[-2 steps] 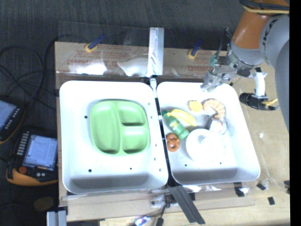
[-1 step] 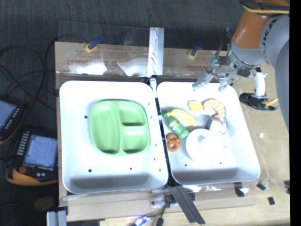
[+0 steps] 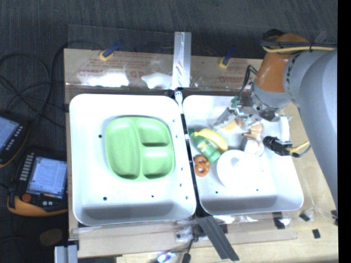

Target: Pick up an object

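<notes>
My gripper [image 3: 239, 117] reaches down into the back of the right bin [image 3: 285, 199], under the orange-banded wrist. Just below it lie small tan pieces [image 3: 232, 125], and another tan piece [image 3: 255, 129] lies to their right. A yellow banana [image 3: 214, 137] rests left of the gripper, with a green bottle [image 3: 205, 146] against it. An orange-brown pretzel-like item [image 3: 201, 165] sits near the bin's left wall. A round white dish [image 3: 236, 167] lies in the middle, and a small white cup [image 3: 251, 145] is behind it. No object is seen lifted.
The left bin [image 3: 88, 196] holds a green divided plate [image 3: 140, 147]. A metal divider [image 3: 181, 59] stands behind the seam between the bins. Clear plastic sheeting [image 3: 126, 70] lies behind the bins. The arm's grey body [image 3: 323, 103] covers the right side.
</notes>
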